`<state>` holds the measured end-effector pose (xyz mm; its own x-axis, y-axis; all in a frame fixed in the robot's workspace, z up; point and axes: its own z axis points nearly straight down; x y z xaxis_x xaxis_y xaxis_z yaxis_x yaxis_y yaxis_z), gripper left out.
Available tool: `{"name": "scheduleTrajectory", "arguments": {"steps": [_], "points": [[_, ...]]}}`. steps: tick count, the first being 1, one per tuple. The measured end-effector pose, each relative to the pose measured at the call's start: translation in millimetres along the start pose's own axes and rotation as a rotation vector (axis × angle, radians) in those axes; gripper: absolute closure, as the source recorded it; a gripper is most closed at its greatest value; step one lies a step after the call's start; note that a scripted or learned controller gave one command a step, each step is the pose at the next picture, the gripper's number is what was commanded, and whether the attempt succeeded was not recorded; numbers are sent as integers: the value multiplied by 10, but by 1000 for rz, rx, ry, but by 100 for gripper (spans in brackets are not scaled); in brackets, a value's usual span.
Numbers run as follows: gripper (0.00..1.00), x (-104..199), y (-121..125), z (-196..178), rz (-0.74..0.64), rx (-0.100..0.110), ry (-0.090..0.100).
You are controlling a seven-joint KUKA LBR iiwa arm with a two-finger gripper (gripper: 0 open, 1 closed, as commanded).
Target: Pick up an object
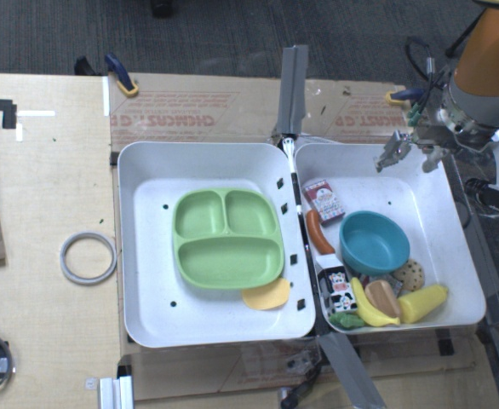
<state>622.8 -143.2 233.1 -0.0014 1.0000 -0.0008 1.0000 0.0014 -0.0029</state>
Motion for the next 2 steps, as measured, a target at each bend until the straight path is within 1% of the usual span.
{"name": "scheduleTrajectory", "arguments": {"steps": [1, 2], "points": [[0, 394, -419, 1260, -47, 0, 1], [0, 473, -345, 1367, 102, -11, 0]]}}
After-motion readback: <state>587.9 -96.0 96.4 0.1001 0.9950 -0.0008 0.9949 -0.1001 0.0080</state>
